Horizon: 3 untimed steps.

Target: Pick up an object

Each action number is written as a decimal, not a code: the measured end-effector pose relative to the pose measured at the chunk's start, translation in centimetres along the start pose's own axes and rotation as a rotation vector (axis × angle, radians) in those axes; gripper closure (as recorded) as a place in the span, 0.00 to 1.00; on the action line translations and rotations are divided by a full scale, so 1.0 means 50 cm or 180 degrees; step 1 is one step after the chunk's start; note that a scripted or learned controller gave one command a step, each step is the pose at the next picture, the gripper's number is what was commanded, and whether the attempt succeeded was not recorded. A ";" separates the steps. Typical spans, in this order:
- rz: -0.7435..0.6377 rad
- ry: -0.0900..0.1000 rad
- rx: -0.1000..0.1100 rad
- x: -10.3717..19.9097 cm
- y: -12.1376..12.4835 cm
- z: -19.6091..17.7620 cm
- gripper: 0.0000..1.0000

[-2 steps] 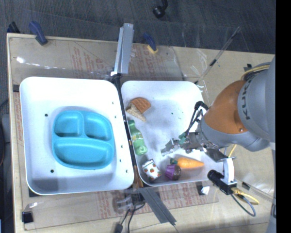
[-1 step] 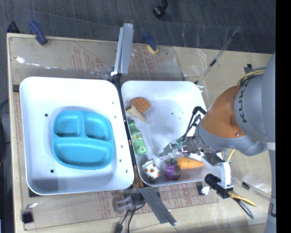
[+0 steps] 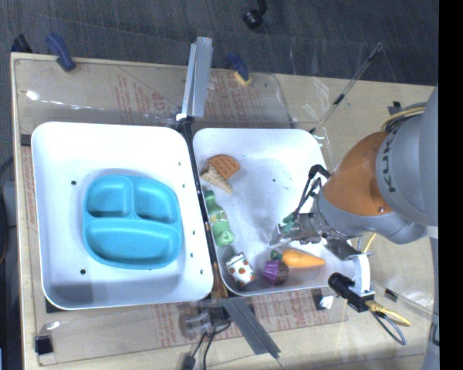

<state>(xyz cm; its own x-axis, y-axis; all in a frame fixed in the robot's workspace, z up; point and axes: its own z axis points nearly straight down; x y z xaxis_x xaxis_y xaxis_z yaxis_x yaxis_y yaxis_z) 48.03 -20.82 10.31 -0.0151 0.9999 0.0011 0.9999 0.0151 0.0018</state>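
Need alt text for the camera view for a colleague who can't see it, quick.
The gripper sits low in the right bin, just above an orange carrot. A purple toy, green bottle and bread lie nearby; the left bin holds a blue divided tray.

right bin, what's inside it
The right bin holds a toast slice, a green bottle, a small white cup, a purple piece and a carrot. The arm covers the bin's right edge, hiding whatever lies there.
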 end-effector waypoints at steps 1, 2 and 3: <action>0.0001 -0.0001 0.0000 0.000 0.000 0.000 0.00; -0.0013 0.0001 -0.0004 0.001 0.003 -0.020 1.00; -0.0014 0.0000 -0.0004 0.001 0.003 -0.020 0.00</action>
